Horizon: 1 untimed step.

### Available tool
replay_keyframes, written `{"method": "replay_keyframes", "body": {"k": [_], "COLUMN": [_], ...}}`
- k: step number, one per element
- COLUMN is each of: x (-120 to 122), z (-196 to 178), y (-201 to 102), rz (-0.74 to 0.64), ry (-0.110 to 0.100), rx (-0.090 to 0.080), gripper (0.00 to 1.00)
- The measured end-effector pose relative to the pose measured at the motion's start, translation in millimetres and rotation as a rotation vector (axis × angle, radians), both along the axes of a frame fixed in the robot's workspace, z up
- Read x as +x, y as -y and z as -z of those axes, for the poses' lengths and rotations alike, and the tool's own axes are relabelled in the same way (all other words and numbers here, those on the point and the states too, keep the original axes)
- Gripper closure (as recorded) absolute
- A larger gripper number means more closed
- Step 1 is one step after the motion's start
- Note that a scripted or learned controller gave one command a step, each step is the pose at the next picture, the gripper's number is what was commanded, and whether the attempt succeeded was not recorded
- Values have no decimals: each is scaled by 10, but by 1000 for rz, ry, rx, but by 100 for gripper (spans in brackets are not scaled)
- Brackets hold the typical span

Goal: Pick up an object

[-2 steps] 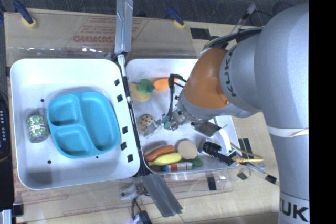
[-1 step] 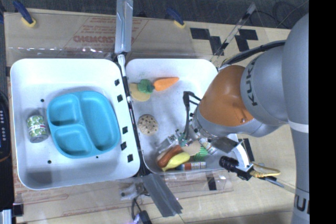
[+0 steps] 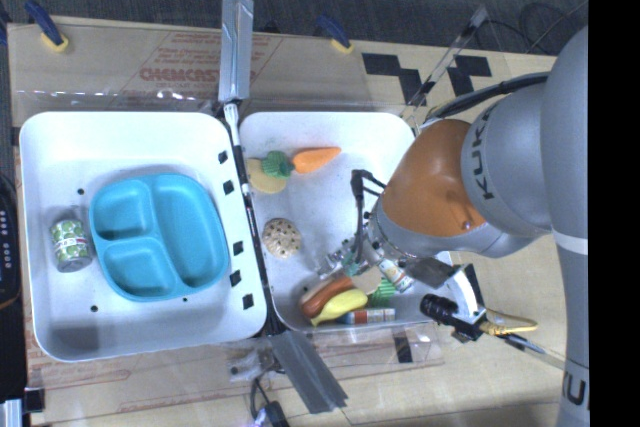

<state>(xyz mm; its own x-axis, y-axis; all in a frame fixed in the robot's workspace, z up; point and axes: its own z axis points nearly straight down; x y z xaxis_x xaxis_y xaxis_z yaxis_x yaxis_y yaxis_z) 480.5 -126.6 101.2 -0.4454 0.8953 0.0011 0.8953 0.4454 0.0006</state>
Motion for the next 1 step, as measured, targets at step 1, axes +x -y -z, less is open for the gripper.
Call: {"method": "replay_keyframes", "body": {"k": [1], "x": [662], "z": [-953], "y": [-580], "rz": [-75], "ry": [10], "rx": [0], "gripper": [100]}}
